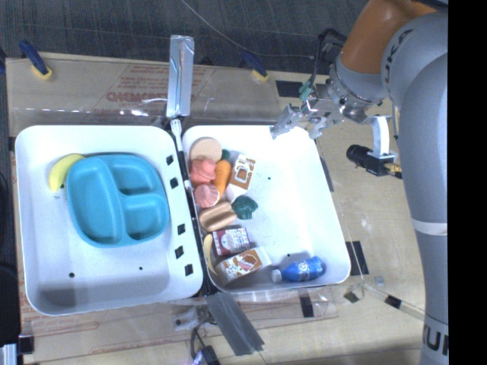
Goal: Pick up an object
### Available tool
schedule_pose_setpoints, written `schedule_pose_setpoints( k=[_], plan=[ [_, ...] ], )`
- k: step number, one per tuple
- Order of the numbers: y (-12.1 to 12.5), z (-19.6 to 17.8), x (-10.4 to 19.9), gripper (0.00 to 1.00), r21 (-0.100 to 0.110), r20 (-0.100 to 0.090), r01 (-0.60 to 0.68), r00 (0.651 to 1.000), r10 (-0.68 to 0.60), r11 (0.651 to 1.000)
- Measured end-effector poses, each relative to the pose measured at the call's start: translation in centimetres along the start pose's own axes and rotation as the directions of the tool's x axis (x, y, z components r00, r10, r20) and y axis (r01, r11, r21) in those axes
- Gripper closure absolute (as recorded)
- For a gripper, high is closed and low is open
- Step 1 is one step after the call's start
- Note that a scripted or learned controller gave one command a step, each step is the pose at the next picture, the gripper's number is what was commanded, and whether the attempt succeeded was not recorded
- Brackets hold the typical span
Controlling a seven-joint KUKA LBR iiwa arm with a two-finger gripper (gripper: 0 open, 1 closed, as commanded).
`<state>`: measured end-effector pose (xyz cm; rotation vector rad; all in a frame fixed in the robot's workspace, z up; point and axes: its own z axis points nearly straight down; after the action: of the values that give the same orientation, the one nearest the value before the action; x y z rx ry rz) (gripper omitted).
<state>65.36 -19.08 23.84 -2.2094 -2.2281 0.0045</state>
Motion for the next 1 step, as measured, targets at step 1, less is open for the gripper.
schedule_pose_setpoints(
  k=[1],
  plan=[
    [-5.59,11.42,3.71,0.0,-0.004,0.0,0.084,0.996,-0.084,0.996]
  ],
)
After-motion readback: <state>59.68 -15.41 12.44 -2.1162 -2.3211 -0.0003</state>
